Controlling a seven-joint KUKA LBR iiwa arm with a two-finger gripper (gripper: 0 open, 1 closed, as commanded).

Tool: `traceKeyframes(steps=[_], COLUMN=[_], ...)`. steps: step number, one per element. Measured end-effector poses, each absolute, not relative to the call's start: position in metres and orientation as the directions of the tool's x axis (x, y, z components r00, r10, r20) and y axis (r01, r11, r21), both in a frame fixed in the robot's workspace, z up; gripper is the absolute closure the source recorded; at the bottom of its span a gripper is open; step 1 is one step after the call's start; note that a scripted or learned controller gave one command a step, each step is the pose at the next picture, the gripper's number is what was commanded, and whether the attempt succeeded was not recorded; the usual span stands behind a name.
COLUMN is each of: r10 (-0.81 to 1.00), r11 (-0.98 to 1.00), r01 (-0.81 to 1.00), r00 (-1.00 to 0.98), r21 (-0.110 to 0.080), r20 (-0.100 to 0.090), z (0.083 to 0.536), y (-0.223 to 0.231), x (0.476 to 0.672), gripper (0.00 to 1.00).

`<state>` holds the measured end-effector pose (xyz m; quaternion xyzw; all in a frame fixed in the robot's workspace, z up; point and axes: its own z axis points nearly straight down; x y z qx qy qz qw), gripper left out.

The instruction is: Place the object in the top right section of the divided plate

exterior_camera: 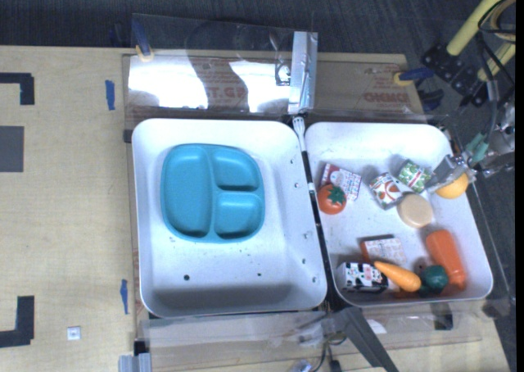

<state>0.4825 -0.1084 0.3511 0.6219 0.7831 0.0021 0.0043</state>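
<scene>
The blue divided plate [185,198] lies in the left bin [246,280], its top right section [233,167] bare. My gripper [455,168] hangs over the right rim of the right bin [344,141], far right of the plate. A small yellow object [453,188] sits directly under the gripper's tip, touching or nearly touching it; I cannot make out whether it is gripped or resting against the bin wall.
The right bin holds a red tomato [332,199], a white packet [344,181], a small can [386,190], a green-and-white carton [413,175], a beige disc [416,211], an orange bottle [446,257], a carrot [397,274] and a cow-print carton [363,277]. A metal divider [301,75] stands behind the bins.
</scene>
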Motion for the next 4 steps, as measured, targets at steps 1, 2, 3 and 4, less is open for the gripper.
traceKeyframes(steps=[1,2,3,4], r10=[0.953,0.918,0.917,0.916], r11=[0.304,0.397,0.400,0.401], r01=[0.953,0.918,0.917,0.916], r00=[-0.304,-0.397,-0.400,-0.401], r21=[0.005,0.003,0.009,0.013], r20=[-0.005,-0.006,-0.013,-0.020], z=[0.437,0.435,0.448,0.459], y=[-0.164,-0.225,-0.224,-0.225], x=[0.485,0.518,0.520,0.521], gripper=[1.00,1.00,1.00,1.00])
